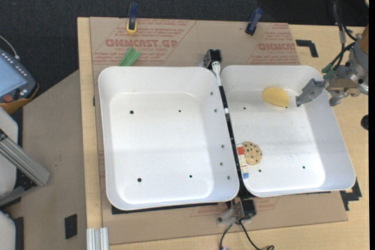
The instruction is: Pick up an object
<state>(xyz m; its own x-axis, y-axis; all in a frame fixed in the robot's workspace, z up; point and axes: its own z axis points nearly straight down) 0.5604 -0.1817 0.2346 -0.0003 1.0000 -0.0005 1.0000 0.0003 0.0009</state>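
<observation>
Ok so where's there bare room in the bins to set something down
The left bin has bare floor wall to wall. In the right bin, the front right corner is free. It is tighter by the yellow object, beside the gripper, and by the cookie at the divider.

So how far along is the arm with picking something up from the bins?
Nothing looks picked up yet. The yellow object and the cookie both lie on the floor of the right bin. In hand: the gripper sits at that bin's right edge, just beside the yellow object, with nothing visible between its fingers. Left to do: close on an object and lift it.
</observation>
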